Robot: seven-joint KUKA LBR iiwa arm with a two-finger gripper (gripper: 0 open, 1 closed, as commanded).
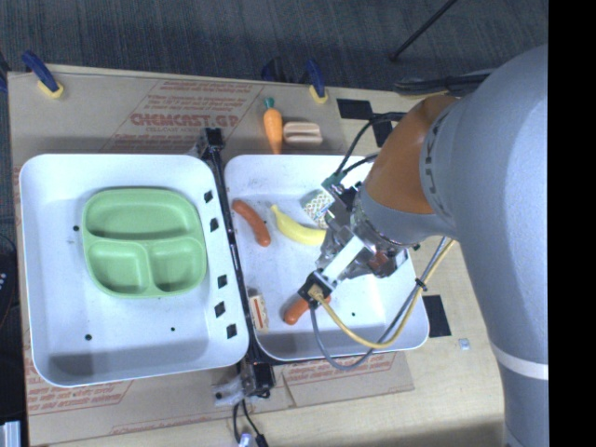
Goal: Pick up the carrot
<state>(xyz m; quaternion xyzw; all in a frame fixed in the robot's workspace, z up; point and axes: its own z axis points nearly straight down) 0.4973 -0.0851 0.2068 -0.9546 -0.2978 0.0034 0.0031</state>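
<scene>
A small orange carrot-like piece (294, 311) lies near the front of the right bin (396, 329), just left of the bracket on my wrist. My gripper (369, 257) hangs over the right half of that bin, up and to the right of the orange piece, mostly covered by the grey arm. Nothing shows held in it. A second carrot (272, 128), orange with a green top, lies outside the bins on the cardboard behind the right bin.
The right bin also holds a reddish sausage (251, 222), a yellow banana (298, 229), a patterned packet (317, 206) and a small box (258, 310). A bun (303, 134) sits beside the outside carrot. A green divided plate (144, 240) rests in the left bin (47, 343).
</scene>
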